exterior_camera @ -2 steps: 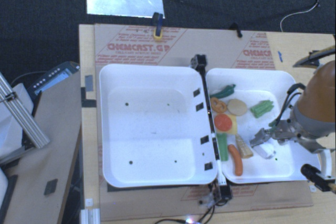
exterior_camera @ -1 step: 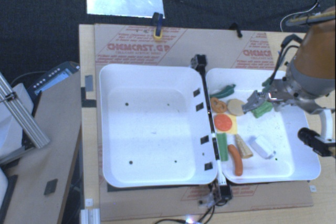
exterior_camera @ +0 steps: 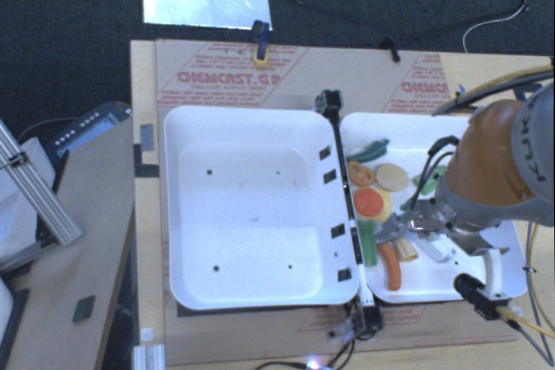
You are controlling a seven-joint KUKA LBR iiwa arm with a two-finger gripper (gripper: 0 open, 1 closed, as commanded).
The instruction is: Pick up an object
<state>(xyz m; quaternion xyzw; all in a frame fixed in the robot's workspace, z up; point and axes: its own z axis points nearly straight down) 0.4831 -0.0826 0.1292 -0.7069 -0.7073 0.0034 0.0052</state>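
Claw (exterior_camera: 397, 231) low over crowded toy food (exterior_camera: 379, 204) in right bin (exterior_camera: 512, 260); width unclear. Risk: glancing off neighbours, grasping nothing.

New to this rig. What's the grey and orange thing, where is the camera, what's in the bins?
One camera, fixed above the bench, looks down at a slant. The grey and orange thing is a robot arm reaching in from the right. Its gripper sits low over the right bin, among toy foods: a red round slice, a pale disc, a green pod, a green stick and an orange sausage shape. I cannot tell whether it holds anything. The left bin is beside it.
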